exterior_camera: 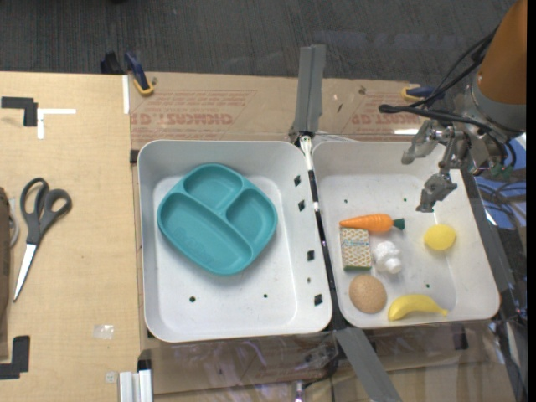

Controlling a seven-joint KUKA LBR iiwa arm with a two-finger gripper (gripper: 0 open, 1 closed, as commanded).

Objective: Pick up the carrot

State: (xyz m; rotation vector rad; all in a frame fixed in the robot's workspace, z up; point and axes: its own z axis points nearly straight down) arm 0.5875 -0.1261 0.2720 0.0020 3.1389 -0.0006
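Bench [75, 308] — bins [151, 249], scissors [38, 216]

Arm [509, 48] cut off by the top and right edges above the orange band. End effector [435, 170]: finger state too cluttered by cables to tell. Dark item [2, 224] on the counter [84, 308] cropped at the left edge, identity unclear. Small white object [387, 256] beside the carrot [368, 223] too indistinct to identify.

Smooth, glossy white plastic on both bins [151, 249]; the teal divided plate [218, 218] looks matt plastic. The carrot [368, 223] shows a smooth orange sheen. Plain wood bench [67, 308], metal-bladed scissors [33, 224].
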